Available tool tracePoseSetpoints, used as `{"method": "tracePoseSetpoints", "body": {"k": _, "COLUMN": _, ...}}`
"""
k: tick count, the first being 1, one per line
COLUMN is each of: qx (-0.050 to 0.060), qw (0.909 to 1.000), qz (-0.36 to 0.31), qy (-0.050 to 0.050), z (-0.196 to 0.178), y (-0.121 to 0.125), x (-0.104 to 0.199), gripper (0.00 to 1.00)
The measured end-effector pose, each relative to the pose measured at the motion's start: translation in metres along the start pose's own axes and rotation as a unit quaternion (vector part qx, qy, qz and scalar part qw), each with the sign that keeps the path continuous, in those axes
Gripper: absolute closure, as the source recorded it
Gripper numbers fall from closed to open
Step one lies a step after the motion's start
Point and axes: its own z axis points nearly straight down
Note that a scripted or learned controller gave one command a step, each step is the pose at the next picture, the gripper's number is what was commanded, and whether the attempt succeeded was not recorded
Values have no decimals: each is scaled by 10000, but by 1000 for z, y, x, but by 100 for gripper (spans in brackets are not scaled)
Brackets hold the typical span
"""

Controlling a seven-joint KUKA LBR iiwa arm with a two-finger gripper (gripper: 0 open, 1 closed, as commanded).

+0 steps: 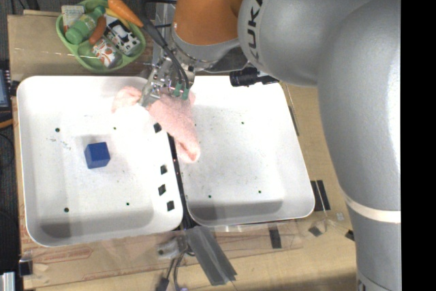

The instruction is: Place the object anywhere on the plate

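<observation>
Clearly the gripper (165, 86) pinches a pink cloth (178, 127) that hangs over the seam between both bins (41, 146); a blue cube (97, 155) lies in the left one.

The brand name "KUKA" stands in dark capital letters on the grey casing of the robot arm (300, 24), running at a slant beside the orange band (211, 0). In the green bowl (102, 34) behind the bins, small packets carry printed labels, but their lettering is too small and blurred to read. No other text, number or sign can be made out on the two white bins (41, 119) or the bench.
</observation>
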Motion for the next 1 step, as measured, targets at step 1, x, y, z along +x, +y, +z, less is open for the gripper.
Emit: {"method": "tracePoseSetpoints", "body": {"k": 1, "qx": -4, "qw": 9843, "qz": -1763, "qy": -3, "z": -7, "y": 52, "x": 23, "gripper": 100}}
